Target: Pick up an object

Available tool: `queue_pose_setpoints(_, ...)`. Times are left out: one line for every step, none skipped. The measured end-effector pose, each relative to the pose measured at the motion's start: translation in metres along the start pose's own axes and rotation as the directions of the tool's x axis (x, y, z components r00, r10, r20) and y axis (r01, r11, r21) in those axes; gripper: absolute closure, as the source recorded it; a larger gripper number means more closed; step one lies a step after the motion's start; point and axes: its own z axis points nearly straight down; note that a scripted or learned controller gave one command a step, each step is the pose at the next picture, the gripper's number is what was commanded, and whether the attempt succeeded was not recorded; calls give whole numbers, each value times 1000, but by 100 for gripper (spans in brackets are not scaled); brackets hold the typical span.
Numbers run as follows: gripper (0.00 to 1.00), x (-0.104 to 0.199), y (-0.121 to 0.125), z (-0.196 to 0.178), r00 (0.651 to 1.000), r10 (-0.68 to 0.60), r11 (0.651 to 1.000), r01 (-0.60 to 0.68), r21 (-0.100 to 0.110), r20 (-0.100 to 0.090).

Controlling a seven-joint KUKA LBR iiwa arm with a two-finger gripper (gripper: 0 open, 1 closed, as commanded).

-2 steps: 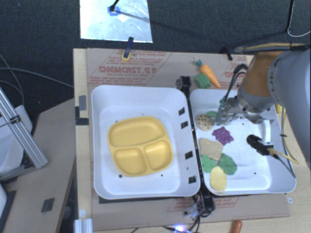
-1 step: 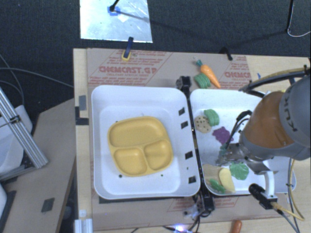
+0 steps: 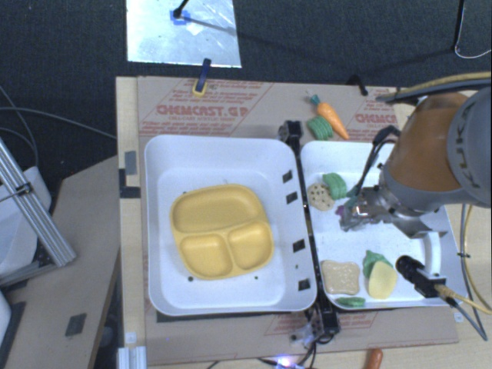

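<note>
The right bin (image 3: pixel 330 241) holds several toy foods: a round cookie (image 3: pixel 320 197), a green leafy piece (image 3: pixel 335 183), a slice of bread (image 3: pixel 341 277), a yellow piece (image 3: pixel 382 281) with a green piece (image 3: pixel 374 260) beside it, and a flat green piece (image 3: pixel 350 302) at the front rim. My gripper (image 3: pixel 352 215) hangs low over the middle of this bin, just right of the cookie and below the green leafy piece. The grey arm with its orange band (image 3: pixel 430 156) covers the bin's right part.
In the left bin (image 3: pixel 165 167) lies a yellow divided tray (image 3: pixel 221 231). A toy carrot (image 3: pixel 332 115) and a green item (image 3: pixel 319 128) lie on the board behind the right bin. A black clip (image 3: pixel 290 131) sits between the bins at the back.
</note>
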Motion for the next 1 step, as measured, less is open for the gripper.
queue_pose_setpoints(100,88,-18,-44,1000,-5,1000,5,6,-4)
